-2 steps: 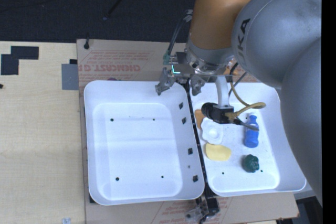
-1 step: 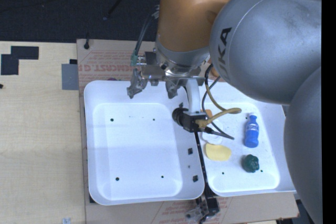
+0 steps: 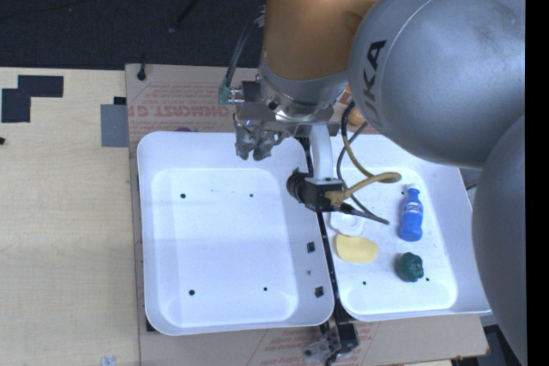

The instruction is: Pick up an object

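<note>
**Gripper** on the grey arm, below the orange band. We see it over the far rim of the left bin, near the ridge where the two bins meet. From this slant its dark parts overlap, so we cannot tell whether it is spread wide or drawn narrow. We see no object in it.

**Candidate objects.** All lie in the right bin, well apart from the gripper.
- A blue bottle lies toward the outer wall with its cap pointing to the far side.
- A green lump sits just nearer the camera than the bottle and apart from it.
- A yellow lump rests close to the inner wall.
- A pale item lies just beyond the yellow lump. It is too faint against the white floor for us to identify.

**Reading the arrangement.** We judge that the shallow walls keep the loose pieces within the arm's reach. The gripper's position over a rim, rather than down in a bin, suggests a transit or search pose, not a grasp. On that reading the pick has not begun. The next move calls for a traverse toward the right bin and then a descent over one chosen piece.

**Handling notes.** The bottle has open floor on both flanks and looks the easiest to straddle, though its rounded body may roll if nudged. The yellow lump's closeness to the inner wall could crowd a descent there. The green lump is small and irregular, so we would expect an off-centre closure to slip.
</note>
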`<state>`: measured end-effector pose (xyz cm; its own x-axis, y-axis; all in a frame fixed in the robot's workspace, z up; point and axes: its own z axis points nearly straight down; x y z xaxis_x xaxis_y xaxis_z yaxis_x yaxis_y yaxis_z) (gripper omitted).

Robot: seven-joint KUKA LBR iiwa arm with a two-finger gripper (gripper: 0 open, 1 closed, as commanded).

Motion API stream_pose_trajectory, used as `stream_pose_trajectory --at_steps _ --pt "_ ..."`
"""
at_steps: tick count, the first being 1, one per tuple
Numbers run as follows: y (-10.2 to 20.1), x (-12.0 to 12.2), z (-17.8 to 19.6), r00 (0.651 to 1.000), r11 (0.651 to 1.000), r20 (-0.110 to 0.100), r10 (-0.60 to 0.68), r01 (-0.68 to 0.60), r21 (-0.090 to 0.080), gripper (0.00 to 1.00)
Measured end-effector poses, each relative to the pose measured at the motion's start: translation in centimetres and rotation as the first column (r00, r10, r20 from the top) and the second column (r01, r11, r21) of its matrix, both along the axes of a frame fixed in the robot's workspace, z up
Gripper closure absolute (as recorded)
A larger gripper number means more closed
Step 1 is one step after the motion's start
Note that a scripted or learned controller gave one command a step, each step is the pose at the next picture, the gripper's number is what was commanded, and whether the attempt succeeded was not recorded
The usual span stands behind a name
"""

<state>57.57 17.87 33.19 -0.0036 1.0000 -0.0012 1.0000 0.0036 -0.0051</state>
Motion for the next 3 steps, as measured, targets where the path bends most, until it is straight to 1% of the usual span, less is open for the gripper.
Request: stream_pose_trajectory --at_steps 1,2,3 --pt "0.1 0.0 0.9 1.000 1.000 -0.003 0.005 -0.005 -0.001 1.00" --pt "6.8 -2.1 -7.0 1.000 1.000 -0.006 0.001 -0.001 0.000 1.00" --pt "6.5 -1.9 -5.5 1.000 1.000 -0.001 -0.003 0.003 0.000 1.00"
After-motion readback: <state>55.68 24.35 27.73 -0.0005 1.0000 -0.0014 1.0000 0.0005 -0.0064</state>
